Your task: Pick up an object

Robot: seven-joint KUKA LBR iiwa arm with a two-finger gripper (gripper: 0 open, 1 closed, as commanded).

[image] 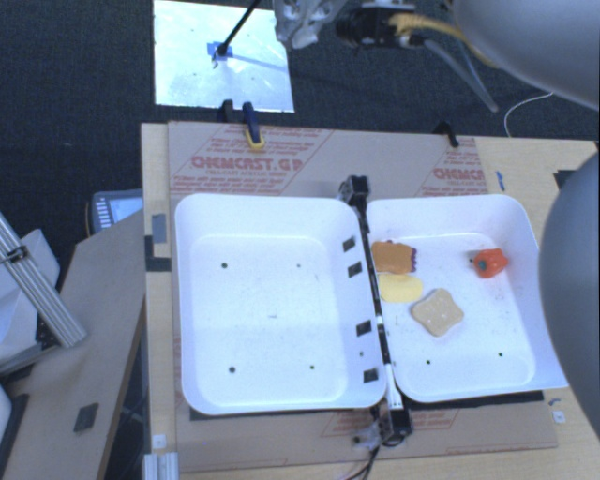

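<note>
**Four bits in the right bin, tool up top**

The right bin [525, 375] has a toast slice [437, 311] sitting cornerwise like a diamond, a yellow disc [401, 289] touching it, an orange-brown piece [393, 257] lying roughly left-right by the divider, and a small red thing [487, 262] off near the right wall. Left bin [202, 375] is next door. The tool [305, 23] is at the top edge, well apart from the bins; can't tell its state.

Beneath me the two shallow white plastic bins sat side by side, the left bin [262, 309] touching the right bin [506, 366] along a middle seam. In the right bin, the orange-brown flat toy piece [393, 257] lay against the seam, the pale yellow disc [401, 289] just before it, touching the tan toast-shaped slice [437, 312]. The small orange-red toy vegetable [488, 262] lay well apart, toward the right wall.
</note>
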